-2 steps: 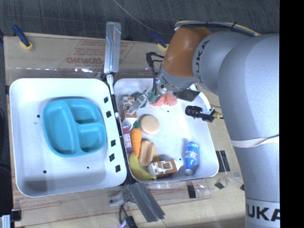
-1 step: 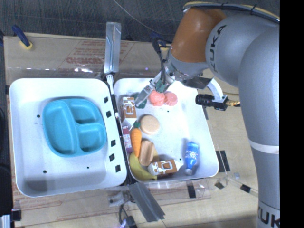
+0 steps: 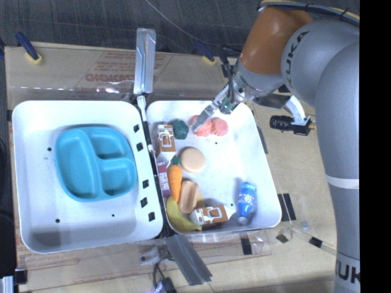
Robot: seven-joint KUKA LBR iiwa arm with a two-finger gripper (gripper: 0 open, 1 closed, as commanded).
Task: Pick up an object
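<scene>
The right bin (image 3: pixel 259 163) holds several toy foods. At its back a pink and red item (image 3: pixel 215 126) lies beside a dark green piece (image 3: pixel 179 128) and a small brown carton (image 3: pixel 165 138). A round tan bun (image 3: pixel 193 159), an orange carrot (image 3: pixel 175 180), a hot dog bun (image 3: pixel 188 195), a banana (image 3: pixel 176 218), a second carton (image 3: pixel 211 214) and a blue bottle (image 3: pixel 246 201) lie nearer the front. My gripper (image 3: pixel 205 117) reaches down from the right to the pink and red item's left edge, touching or just above it.
The left bin (image 3: pixel 30 182) holds a blue divided tray (image 3: pixel 98 162). A metal strip (image 3: pixel 145 60) stands at the back between the bins. The grey arm with its orange band (image 3: pixel 272 38) takes up the upper right.
</scene>
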